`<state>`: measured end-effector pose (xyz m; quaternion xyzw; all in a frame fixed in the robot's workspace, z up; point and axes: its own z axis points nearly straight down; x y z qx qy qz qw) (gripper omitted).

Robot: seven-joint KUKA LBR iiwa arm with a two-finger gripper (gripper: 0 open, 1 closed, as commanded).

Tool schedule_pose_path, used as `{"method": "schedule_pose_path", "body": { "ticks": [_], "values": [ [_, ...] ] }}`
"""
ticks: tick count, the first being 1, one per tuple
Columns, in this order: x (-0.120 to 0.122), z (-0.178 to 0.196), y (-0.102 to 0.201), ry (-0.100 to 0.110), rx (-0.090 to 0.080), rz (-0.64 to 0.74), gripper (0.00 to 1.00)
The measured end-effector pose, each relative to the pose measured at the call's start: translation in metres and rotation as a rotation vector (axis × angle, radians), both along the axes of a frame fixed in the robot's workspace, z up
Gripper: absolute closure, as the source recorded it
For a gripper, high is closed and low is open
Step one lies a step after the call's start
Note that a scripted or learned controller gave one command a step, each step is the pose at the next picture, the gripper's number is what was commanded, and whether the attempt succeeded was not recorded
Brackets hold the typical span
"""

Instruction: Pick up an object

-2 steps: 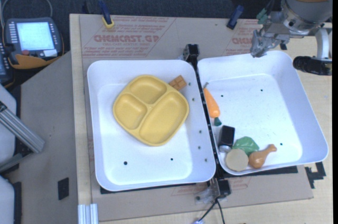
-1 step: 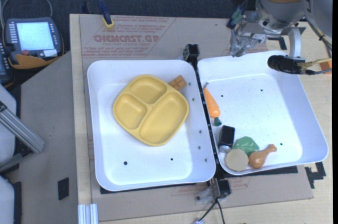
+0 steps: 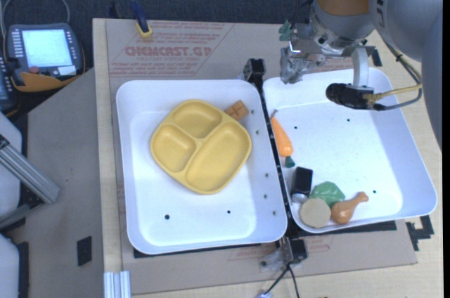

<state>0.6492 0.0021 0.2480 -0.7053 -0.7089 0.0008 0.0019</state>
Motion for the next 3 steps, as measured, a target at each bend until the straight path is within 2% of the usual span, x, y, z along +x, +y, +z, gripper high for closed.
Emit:
{"method": "schedule_pose_path", "body": {
  "ticks": [1, 2, 3],
  "values": [
    [0.0, -0.004, 0.054, -0.001, 0.001, 0.001, 1.0],
    [0.002, -0.02, 0.088, 0.001, -0.001, -0.001, 1.0],
    [0.002, -0.019, 0.086, -0.001, -0.002, -0.004, 0.0]
  ]
}}
